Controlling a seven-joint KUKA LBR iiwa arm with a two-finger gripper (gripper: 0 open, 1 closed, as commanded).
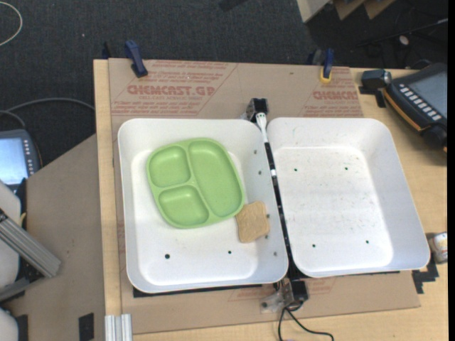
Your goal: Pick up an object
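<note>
Broadly, the table (213, 84) is a brown board bearing two shallow white bins side by side, clamped at its far edge by a blue clamp (135, 57) and a yellow clamp (326, 67). Inside the left bin (138, 258) a green divided plate (195, 183) lies flat, its three compartments up. Just beside the plate's near right corner, touching its rim, sits a small tan cracker-like square (252, 222). The right bin (341, 190) carries only dark specks. As for the claw's opening, I cannot tell.
</note>
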